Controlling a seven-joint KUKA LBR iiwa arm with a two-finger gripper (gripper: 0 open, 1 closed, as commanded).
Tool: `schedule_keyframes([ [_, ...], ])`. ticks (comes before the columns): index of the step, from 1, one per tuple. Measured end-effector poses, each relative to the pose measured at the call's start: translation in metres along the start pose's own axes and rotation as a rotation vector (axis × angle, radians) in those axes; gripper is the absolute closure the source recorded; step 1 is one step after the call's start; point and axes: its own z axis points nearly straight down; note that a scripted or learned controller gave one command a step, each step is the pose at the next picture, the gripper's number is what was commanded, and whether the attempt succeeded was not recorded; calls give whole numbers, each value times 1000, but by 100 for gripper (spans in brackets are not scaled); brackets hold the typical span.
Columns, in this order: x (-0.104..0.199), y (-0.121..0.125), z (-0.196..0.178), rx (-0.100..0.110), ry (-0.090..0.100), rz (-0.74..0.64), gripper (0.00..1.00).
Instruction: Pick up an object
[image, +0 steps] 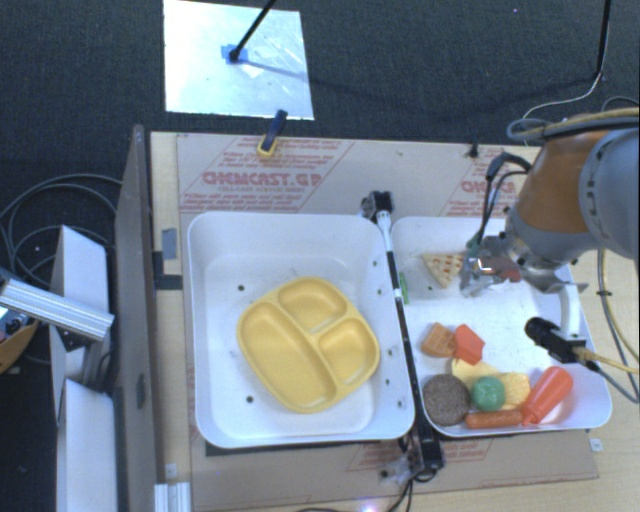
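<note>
toy food crowds the right bin (598, 395); the left bin (215, 300) in mid frame has a yellow tray (307, 342) in it. the gripper (484, 272) hangs low at the upper part of the right bin, just beside a pizza slice (443, 266) to its left. i cannot tell how far the hand is spread, and nothing can be seen held in it.

the slice seems the likeliest thing to pick. it looks like a light, stiff toy wedge, flat and thin, probably smooth, so it may skid away if pushed from one side. judging by its shape, the best hold would be across its two long sides near the wide end, coming straight down.

room there is fair: bare floor lies below and to the right of the slice. the divider (398, 300) between the bins runs near its left, and the bin's upper wall is near above it, so a sideways sweep could jam the slice against a wall.

lower in the frame sit a waffle (437, 341), a red block (468, 344), a brown patty (446, 398), a green ball (488, 392), corn (516, 385) and a carrot (546, 394), packed touching, harder to pick singly.
</note>
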Motion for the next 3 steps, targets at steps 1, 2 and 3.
schedule_keyframes([
  [1, -17, -23, 37, 3, 0, 5, 100],
  [2, -16, -21, 35, -1, 0, 3, 0],
  [3, 2, -54, 64, -22, -4, 6, 0],
])
